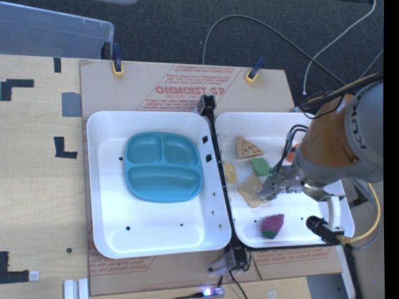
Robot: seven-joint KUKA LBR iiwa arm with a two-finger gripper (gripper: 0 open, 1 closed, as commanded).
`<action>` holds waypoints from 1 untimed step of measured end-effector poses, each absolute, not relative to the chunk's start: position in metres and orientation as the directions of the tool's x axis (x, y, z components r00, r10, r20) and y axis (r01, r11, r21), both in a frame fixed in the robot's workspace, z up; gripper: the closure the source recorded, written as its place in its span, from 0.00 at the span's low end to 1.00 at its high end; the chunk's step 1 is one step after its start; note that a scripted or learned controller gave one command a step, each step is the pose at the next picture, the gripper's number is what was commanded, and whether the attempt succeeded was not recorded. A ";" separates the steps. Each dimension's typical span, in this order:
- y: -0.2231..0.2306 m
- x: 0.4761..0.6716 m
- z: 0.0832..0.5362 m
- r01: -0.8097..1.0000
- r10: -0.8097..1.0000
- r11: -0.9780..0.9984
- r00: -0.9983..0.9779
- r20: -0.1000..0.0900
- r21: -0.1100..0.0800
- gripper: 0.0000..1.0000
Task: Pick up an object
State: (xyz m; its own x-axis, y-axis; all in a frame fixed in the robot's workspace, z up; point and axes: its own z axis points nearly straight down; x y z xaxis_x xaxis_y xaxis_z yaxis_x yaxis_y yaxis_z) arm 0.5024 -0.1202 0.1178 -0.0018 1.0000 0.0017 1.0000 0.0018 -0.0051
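Note:
The right bin (324,232) holds several small toy foods: a tan pizza wedge (247,147), a green block (260,166), a pale yellow piece (229,172), a flat tan piece (250,192) and a magenta-and-green piece (272,225). My gripper (270,188) hangs low over this bin, its tips right beside the flat tan piece and just below the green block. The wrist hides the fingertips' gap. Nothing is visibly held.
The left bin (106,167) carries a blue divided plate (164,167). A black divider clamp (207,108) sits between the bins. Cables run behind the right bin, and the arm's orange band (330,139) covers its right side.

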 end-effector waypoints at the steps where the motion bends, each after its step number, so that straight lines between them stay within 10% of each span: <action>1: -0.111 0.501 0.165 1.000 1.000 0.002 -0.002 0.000 0.002 1.00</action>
State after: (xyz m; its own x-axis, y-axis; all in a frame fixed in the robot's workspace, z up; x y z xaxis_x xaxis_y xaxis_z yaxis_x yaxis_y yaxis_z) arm 0.5014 -0.1106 0.1650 -0.0022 1.0000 -0.0002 1.0000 0.0022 0.0022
